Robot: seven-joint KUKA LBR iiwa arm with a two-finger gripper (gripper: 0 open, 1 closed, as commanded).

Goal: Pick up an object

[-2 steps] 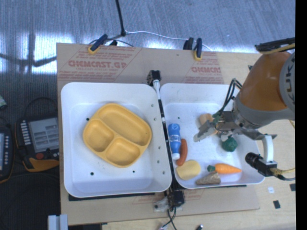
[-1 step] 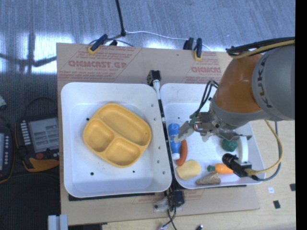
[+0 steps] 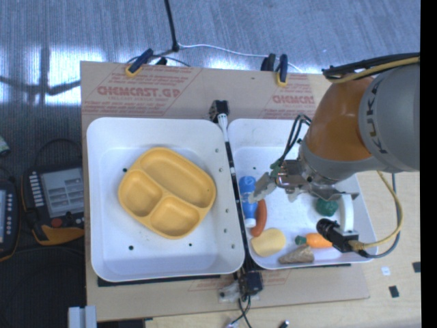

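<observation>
Lying near the pincer (image 3: pixel 268 185), a blue bottle (image 3: pixel 247 187).

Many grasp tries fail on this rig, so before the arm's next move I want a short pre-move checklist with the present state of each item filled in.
1. Gripper over the right white bin: ok.
2. Something between its fingers: not ok, nothing seen there.
3. Nearest target, the blue cylinder with a white cap, stands free of the orange sausage-shaped toy: not ok, they lie close together by the bin's left wall.
4. Pale yellow rounded block reachable: ok, lies apart at the front.
5. Dark green object: cannot tell, partly under the wrist.
6. Yellow three-compartment tray in the left white bin, out of the way: ok.
</observation>
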